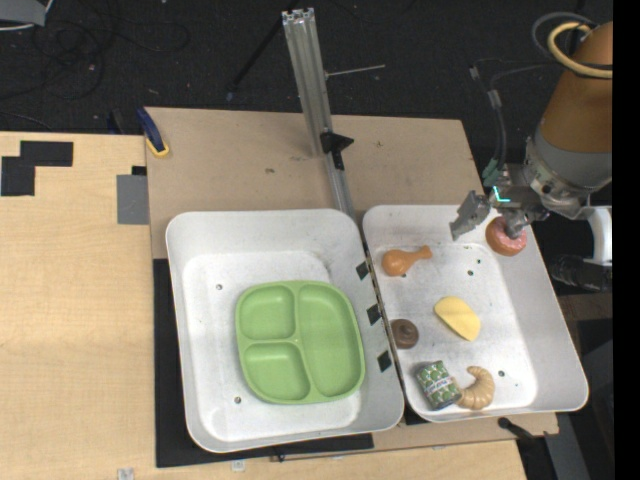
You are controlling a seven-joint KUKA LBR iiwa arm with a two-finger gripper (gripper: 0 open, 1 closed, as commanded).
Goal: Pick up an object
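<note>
A: Where is the gripper [490,218] now?

B: Over the far right corner of the right bin [560,363]. Its grey fingers look spread apart, one toward the bin's middle and one by the pink donut [507,237]. Nothing sits between them that I can see, so I'd call it open and empty.

A: So the donut is the target?

B: That's my guess, since it lies closest, touching or nearly touching the right finger. Other candidates are the drumstick [406,260] just to the left, the yellow wedge [458,318] near the middle, the brown disc [404,333] by the left wall, and the green packet [435,383] beside the croissant [477,388] at the near edge.

A: How should it do the grab well?

B: Centre the fingers over the donut first; as it stands one finger seems off to the side. Then lower straight down and close across the round body. It sits close to the far rim, so the outer finger needs room between the donut and the wall.

A: And the surroundings?

B: The bin floor is smooth white plastic, so things may slide when nudged. The left bin [200,258] holds a green tray [298,343]. Both bins rest on a tan board [240,158], with a metal post [308,78] rising behind them and dark cables beyond.
</note>
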